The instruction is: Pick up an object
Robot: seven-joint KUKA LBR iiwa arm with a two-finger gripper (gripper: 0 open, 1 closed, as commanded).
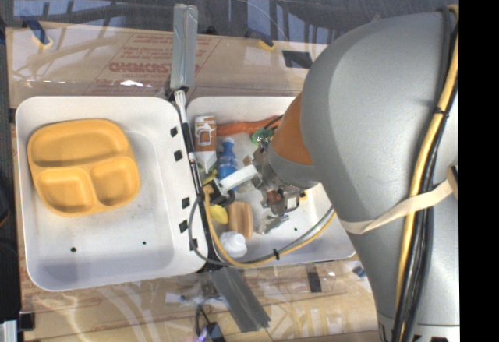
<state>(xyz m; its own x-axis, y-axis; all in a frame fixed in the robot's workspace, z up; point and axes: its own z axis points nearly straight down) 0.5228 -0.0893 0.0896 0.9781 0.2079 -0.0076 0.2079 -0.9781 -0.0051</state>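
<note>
Objects are heaped along the right bin's (234,108) left edge; the gripper (274,204) hangs over them, grip state impossible to tell. Yellow tray (82,165) fills the left bin (93,255).

Two white bins (93,255) sit side by side across the middle of the frame, and one yellow divided plate (82,165) with three compartments lies in the left one. In the right bin, near its left wall, there are one small brown carton (205,131), one blue bottle (227,158), one orange carrot-like piece (234,128), one tan block (240,217), one yellow piece (217,213) and one white cap-like thing (233,243); the rest of the pile is hidden under the one grey arm (374,146)
</note>
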